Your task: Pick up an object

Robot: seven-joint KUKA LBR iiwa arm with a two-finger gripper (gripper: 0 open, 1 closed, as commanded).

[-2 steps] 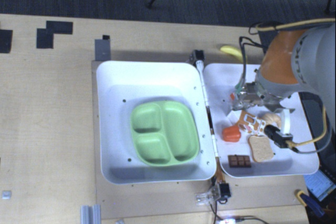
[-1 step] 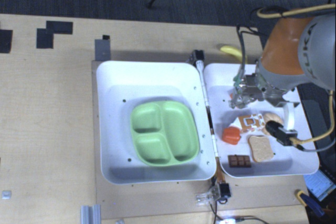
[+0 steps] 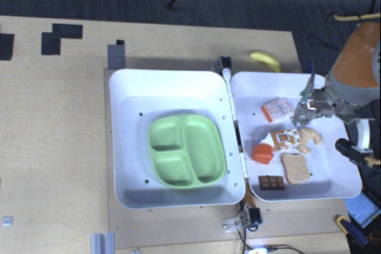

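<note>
Gripper (image 3: 305, 111) sits low over the right bin (image 3: 339, 184), above the cluster of small items; you cannot tell from this angle how the jaws stand, and nothing is visibly held. Candidates lie close together: a patterned square packet (image 3: 277, 109) to the gripper's left; an orange-and-white piece (image 3: 284, 138) just below it, touching a pale curled piece (image 3: 309, 138); a red item (image 3: 262, 153); a bread slice (image 3: 296, 168); a chocolate bar (image 3: 272, 182) near the front wall. Green divided tray (image 3: 186, 150) sits in the left bin (image 3: 128, 98); a banana (image 3: 265, 59) lies on the bench behind. Advice: pick one target, not two; the curled piece and its neighbour crowd each other, so centre on the packet or the red item, which stand freer; descend straight; close only once level with it.
</note>
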